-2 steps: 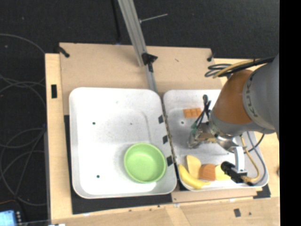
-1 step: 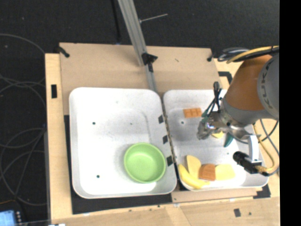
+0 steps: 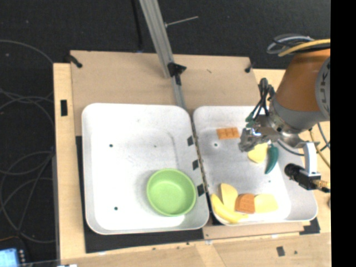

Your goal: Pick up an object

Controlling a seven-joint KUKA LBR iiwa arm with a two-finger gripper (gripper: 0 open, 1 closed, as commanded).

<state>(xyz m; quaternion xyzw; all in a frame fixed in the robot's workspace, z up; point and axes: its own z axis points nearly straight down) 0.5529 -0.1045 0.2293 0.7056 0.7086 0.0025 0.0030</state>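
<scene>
My gripper (image 3: 251, 139) hangs over the upper middle of the right bin (image 3: 222, 166), under the grey and orange arm. A pale yellow piece (image 3: 257, 154) lies right below it, with a dark green pepper-like piece (image 3: 272, 159) beside it on the right. The arm's body hides the fingertips. A small orange waffle-like block (image 3: 227, 133) lies to the gripper's left. At the bin's front sit a yellow banana (image 3: 224, 212), a yellow wedge (image 3: 228, 193), an orange-brown block (image 3: 245, 203) and a yellow slab (image 3: 266, 203).
The left bin (image 3: 122, 143) holds a light green bowl (image 3: 171, 191) near its front right corner. A slanted metal pole (image 3: 158, 32) rises behind the bins. Cables and a black fitting (image 3: 303, 177) sit by the right bin's right rim.
</scene>
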